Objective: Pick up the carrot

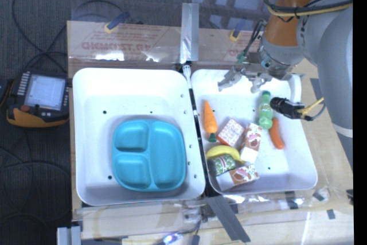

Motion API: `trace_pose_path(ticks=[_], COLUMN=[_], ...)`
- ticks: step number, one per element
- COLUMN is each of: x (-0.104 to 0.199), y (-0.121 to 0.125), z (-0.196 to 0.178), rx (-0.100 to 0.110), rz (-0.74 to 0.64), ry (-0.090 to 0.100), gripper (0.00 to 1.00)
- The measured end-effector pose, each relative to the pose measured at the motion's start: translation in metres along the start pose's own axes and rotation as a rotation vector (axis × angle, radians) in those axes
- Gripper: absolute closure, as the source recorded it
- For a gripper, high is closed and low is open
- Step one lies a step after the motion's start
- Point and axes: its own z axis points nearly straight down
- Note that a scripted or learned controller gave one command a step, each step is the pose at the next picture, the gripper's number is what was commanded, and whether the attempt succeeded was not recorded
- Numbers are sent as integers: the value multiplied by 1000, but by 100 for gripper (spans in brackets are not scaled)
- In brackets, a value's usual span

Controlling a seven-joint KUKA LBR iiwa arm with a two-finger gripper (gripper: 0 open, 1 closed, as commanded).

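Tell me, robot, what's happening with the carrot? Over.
Gripper open, holding nothing, up at the far end of the right bin. Carrot lying by the bin's left wall, untouched. A small box sits close beside it. Over.

You had two white bins [80, 123] | one blue divided plate [149, 155] | one carrot [210, 117] | one green bottle [265, 112] | one banana [222, 152] | one sausage-like orange piece [277, 133], hard to identify | about three small cartons [230, 132] | one handheld pendant [37, 99]
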Motion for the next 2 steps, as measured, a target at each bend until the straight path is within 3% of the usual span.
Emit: trace_pose_path(ticks=[1, 2], x=[103, 114], y=[-26, 6], z=[-3, -24], rx=[0, 1], rz=[-22, 99], ry=[0, -2], gripper=[0, 0])
